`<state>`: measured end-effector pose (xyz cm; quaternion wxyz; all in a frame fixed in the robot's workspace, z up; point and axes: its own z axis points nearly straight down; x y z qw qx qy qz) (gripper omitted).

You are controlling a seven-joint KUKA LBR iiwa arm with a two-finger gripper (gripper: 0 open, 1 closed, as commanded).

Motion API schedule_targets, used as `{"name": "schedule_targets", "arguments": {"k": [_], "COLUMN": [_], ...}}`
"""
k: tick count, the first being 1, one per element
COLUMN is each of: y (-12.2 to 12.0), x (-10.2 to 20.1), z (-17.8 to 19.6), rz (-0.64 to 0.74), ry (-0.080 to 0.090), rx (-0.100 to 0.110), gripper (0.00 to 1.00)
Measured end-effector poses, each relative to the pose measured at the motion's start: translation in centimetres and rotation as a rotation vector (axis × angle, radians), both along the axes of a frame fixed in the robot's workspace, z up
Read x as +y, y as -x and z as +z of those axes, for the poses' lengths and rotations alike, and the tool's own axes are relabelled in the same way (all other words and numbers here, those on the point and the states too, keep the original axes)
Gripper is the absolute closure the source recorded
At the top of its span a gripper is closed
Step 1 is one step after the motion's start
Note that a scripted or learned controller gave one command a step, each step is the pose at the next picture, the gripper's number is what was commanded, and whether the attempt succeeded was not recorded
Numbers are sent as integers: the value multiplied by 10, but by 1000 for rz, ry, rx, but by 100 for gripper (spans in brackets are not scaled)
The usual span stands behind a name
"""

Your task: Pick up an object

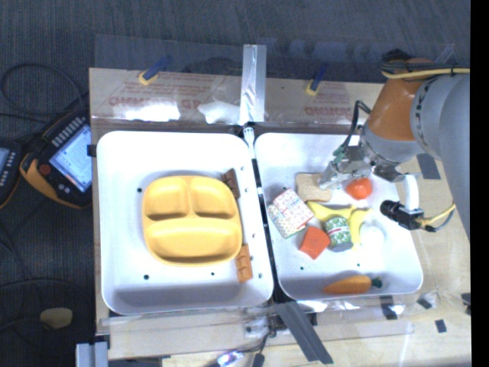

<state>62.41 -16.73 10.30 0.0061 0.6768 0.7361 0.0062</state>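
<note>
Nothing lifted yet: every item lies in the bins. Nearest, the carrot [348, 284] rests by the right bin's [405, 277] front wall; further back the orange block [313, 241], banana [338, 213] and patterned box [289, 212] cluster mid-bin. Beyond them the pincer [337, 173] hangs low over the tan biscuit [311, 186], beside the tomato [358, 188]; how wide it stands cannot be told. The arm reaches in from the right, wrist angled down.

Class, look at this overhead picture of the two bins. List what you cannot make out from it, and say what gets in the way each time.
1. Gripper: fingers too small and cluttered in the camera view to tell whether open or shut.
2. Tan flat item: its right end lies under the gripper.
3. Dark brown piece: partly hidden behind the yellow tray; identity unclear.
4. Green-labelled can: label too small to read.
5. Patterned box: print too blurred to read.
</note>
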Motion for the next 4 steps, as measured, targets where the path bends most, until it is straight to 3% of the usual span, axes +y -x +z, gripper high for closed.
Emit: {"name": "schedule_targets", "arguments": {"k": [1,2,3,4], "y": [-28,-28,-24,28], "x": [28,28,-36,-31], "z": [12,12,1,34], "rz": [-281,-281,-372,-140], "ry": [0,1,-4,2], "rx": [19,20,19,18], "gripper": [100,0,0,0]}}
